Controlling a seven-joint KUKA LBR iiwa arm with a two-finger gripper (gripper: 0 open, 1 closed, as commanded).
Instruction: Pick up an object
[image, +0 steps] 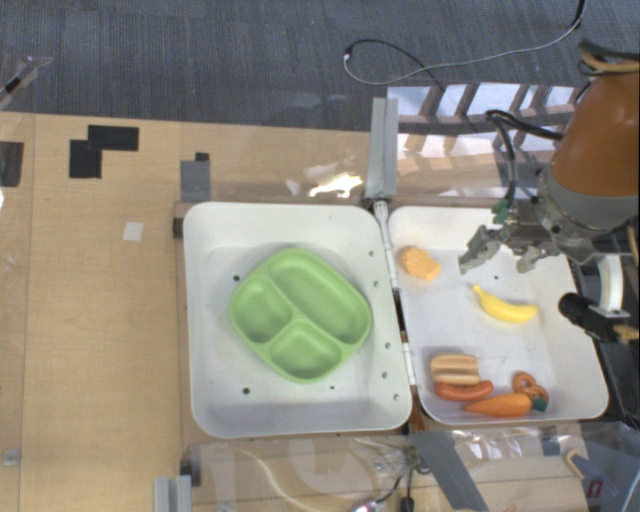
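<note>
My gripper (503, 253) hangs over the upper part of the right bin (575, 335), its two fingers spread open with nothing between them. Just below it lies a yellow banana (505, 307). An orange lump of food (421, 264) sits to the gripper's left, near the bin's upper left corner. Along the bin's lower edge lie a hot dog (456, 369), a red sausage (464, 391), an orange carrot (498, 405) and a small orange-red piece (529, 384).
The left bin (210, 380) holds a green divided plate (300, 314). A grey divider bar (381, 150) rises between the bins at the back. The arm's orange band (600, 130) and grey wrist stand over the right bin's upper right corner.
</note>
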